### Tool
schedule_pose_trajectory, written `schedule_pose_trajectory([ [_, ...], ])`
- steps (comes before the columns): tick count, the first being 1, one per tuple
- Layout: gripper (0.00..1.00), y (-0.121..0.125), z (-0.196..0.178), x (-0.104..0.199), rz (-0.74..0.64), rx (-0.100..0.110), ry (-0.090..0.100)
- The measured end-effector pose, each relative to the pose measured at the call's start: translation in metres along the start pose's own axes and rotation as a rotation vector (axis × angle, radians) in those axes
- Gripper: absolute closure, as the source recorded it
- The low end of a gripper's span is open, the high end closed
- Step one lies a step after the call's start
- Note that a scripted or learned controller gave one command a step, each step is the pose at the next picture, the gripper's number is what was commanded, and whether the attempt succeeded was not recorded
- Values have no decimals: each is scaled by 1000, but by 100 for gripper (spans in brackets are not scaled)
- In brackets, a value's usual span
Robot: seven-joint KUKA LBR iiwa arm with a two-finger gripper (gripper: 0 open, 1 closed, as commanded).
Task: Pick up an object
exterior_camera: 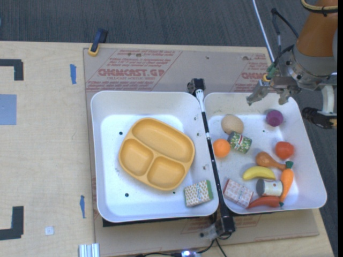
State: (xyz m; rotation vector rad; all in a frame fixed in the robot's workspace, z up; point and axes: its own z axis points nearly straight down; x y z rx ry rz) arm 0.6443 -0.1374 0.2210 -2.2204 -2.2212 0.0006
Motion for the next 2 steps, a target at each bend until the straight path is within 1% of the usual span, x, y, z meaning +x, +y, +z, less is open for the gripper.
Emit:
schedule_pose_trajectory([
  [1,0,5,135,24,-1,-4,-1],
  [2,100,5,125,24,-1,-6,-1],
])
